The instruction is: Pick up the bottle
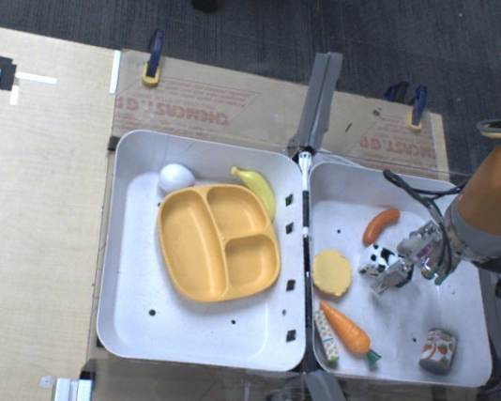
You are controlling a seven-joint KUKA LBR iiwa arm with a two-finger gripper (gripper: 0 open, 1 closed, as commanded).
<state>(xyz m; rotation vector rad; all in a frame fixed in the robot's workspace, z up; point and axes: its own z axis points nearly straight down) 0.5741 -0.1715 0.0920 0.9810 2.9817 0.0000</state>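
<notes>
Bottle [437,352], small with a red-and-white label, lies in the near right corner of the right bin [402,317], apart from the carrot [346,329]. To grasp it well, the tool [395,269], farther back at mid-bin, should come nearer and rightward and centre over it before descending. It holds nothing I can see; apart or together, I cannot tell.

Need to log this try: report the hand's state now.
Hand: low in the right bin, near the hot dog; open or shut cannot be told; nothing visibly held.
</notes>
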